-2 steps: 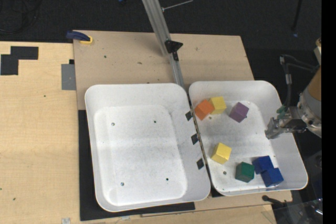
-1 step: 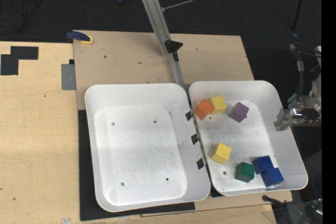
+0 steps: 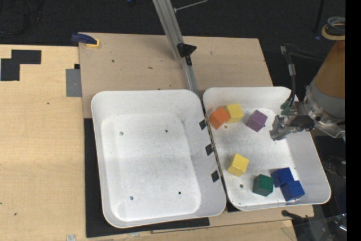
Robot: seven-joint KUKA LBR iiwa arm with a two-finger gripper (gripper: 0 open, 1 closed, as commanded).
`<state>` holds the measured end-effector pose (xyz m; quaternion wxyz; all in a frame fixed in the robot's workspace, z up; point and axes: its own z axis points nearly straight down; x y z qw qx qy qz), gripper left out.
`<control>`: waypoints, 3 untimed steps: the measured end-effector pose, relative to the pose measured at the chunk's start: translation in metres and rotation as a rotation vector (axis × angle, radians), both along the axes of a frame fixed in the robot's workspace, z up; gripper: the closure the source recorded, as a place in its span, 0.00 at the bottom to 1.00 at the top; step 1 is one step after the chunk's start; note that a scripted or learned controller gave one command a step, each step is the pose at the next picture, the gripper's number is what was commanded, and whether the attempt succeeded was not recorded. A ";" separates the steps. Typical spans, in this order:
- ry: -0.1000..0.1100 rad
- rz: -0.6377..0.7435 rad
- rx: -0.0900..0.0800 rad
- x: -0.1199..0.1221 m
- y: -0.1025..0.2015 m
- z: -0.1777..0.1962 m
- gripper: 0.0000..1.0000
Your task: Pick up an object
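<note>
Grey metal gripper hangs over the right part of the right bin, reaching in from the right. Whether its fingers stand apart or together cannot be told at this size; nothing is visible between them. The purple cube lies just left of the gripper, apart from it. Far left in the same bin, the orange cube and a yellow cube touch each other. A 2nd yellow cube lies near the bin's middle. At the near edge sit the green cube and, just right of it, 2 blue blocks side by side. The left bin adjoins on the left
</note>
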<state>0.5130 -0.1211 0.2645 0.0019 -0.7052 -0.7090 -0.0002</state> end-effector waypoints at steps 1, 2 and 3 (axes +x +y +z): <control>0.002 -0.001 0.000 0.002 0.051 -0.017 1.00; 0.004 -0.001 0.000 0.007 0.108 -0.031 1.00; 0.001 -0.002 -0.003 0.008 0.164 -0.023 1.00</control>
